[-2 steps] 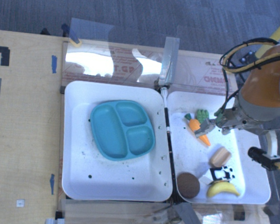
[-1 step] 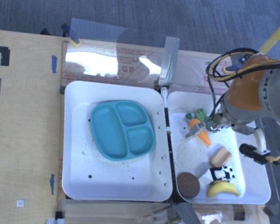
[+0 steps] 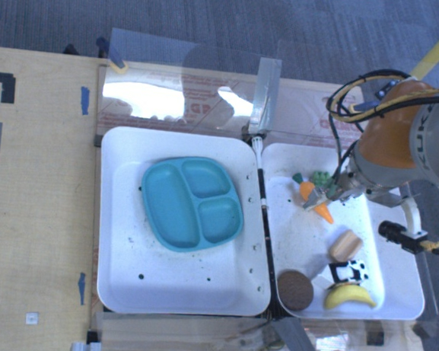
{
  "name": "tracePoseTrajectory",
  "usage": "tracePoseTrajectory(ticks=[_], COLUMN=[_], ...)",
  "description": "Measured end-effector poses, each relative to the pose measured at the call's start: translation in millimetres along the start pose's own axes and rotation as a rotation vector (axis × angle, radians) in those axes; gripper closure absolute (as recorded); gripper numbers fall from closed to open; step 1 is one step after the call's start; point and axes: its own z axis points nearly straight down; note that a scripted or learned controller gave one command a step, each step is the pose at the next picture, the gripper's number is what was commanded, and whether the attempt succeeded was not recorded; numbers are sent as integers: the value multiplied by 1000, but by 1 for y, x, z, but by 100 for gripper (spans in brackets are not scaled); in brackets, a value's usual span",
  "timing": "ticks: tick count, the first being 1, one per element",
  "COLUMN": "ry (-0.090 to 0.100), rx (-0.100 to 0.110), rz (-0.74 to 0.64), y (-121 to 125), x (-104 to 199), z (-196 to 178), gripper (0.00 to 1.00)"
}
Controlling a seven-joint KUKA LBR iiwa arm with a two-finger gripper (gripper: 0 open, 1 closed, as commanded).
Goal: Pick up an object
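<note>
A robot's hand (image 3: pixel 331 190) reaches low into the right bin (image 3: pixel 392 301), at a toy carrot (image 3: pixel 314 202) just beneath it; whether it grips cannot be told. Nothing is lifted yet. A banana (image 3: pixel 350 297) and cookie (image 3: pixel 296 289) lie nearer the camera.

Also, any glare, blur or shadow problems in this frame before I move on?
Camera view: bright glare on the clear panel behind the left bin; the blue divided plate is evenly lit and sharp; the gripper over the toy carrot looks soft, detail there hard to read; shadows are faint, just under the banana and brown disc.
</note>
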Motion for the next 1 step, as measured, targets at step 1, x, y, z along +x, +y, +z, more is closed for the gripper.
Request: tracePoseTrajectory(ticks=[1], ry=[4], rx=[3], rz=[133], y=[28], x=[45], z=[-88], gripper=[100])
